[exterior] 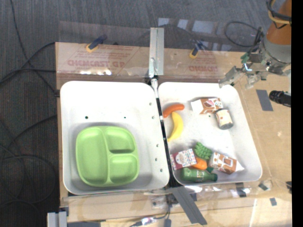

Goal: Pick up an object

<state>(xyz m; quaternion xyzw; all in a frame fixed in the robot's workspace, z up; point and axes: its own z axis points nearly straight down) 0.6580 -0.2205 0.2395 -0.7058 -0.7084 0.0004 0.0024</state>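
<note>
The right bin (246, 126) holds several toy foods. An orange sausage (173, 109) lies above a yellow banana (176, 126) by the left wall. A brown-and-white carton (208, 105) and a small can (224, 118) sit at the far side. Along the near side lie a pink packet (183, 158), a green vegetable (203, 150), a small carrot (200, 164), a green bottle (199, 175) and another carton (223, 162). My gripper (238, 79) hangs open over the bin's far right corner, above the bench, with nothing between its fingers.
The left bin (94, 98) holds a green divided plate (108, 155). A metal bar (156, 51) stands behind the seam between the bins. A clear sheet with clamps runs along the back. Cables trail over the carpet on the left.
</note>
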